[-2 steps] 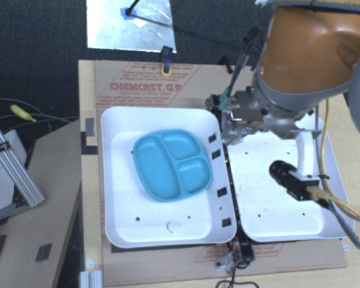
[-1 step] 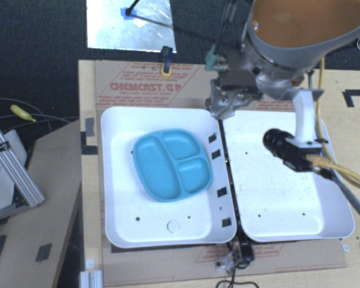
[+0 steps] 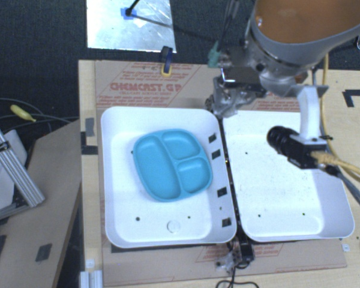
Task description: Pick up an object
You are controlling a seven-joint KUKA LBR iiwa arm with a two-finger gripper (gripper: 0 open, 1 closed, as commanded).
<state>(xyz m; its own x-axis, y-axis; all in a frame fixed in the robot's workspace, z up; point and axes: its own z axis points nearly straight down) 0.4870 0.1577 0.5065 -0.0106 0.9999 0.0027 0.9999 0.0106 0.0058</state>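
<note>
A light blue divided plate (image 3: 170,165) lies flat in the middle of the left white bin (image 3: 117,221). My gripper (image 3: 227,104) hangs from the grey and orange arm at the far end of the seam between the two bins. It is up and to the right of the plate and does not touch it. The arm's wrist covers most of the gripper.
A small pale disc (image 3: 173,225) lies near the left bin's front wall. The right bin (image 3: 324,221) sits next to it. A black cylindrical unit (image 3: 286,142) on a white bracket juts from the arm over the right bin. Cables trail off to the right.
</note>
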